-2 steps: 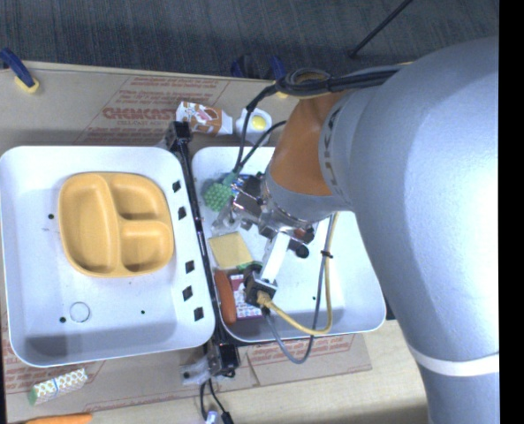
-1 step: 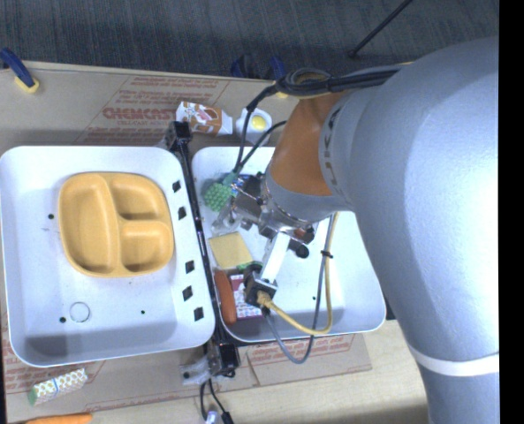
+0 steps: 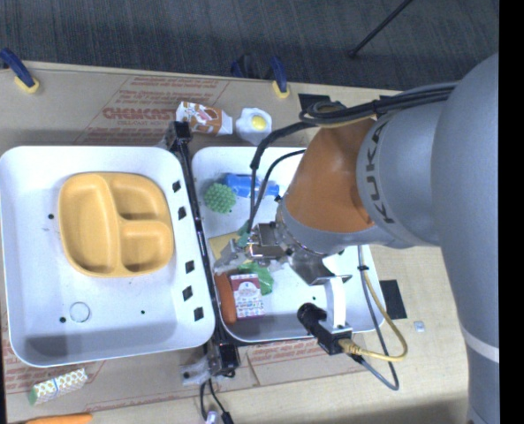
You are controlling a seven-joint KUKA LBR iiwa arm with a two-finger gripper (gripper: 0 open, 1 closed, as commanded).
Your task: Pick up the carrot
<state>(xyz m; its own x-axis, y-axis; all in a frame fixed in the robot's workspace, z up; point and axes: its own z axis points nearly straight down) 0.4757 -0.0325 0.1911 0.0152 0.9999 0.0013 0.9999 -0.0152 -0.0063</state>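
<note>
An orange-brown, elongated thing that looks like the carrot (image 3: 227, 302) lies along the left wall of the right bin (image 3: 279, 332), near its front corner. It touches the left side of a red carton (image 3: 247, 295). My gripper (image 3: 245, 246) hangs low over the middle of the right bin, just behind the carton and the carrot. The grey and orange wrist (image 3: 332, 188) hides the bin's right half.
A green spiky ball (image 3: 219, 197) and a blue item (image 3: 241, 185) sit at the back of the right bin, with a green piece (image 3: 264, 280) beside the carton. A yellow divided plate (image 3: 116, 222) lies in the left bin (image 3: 32, 325). A small box (image 3: 200, 117) and an egg (image 3: 254, 124) lie behind the bins.
</note>
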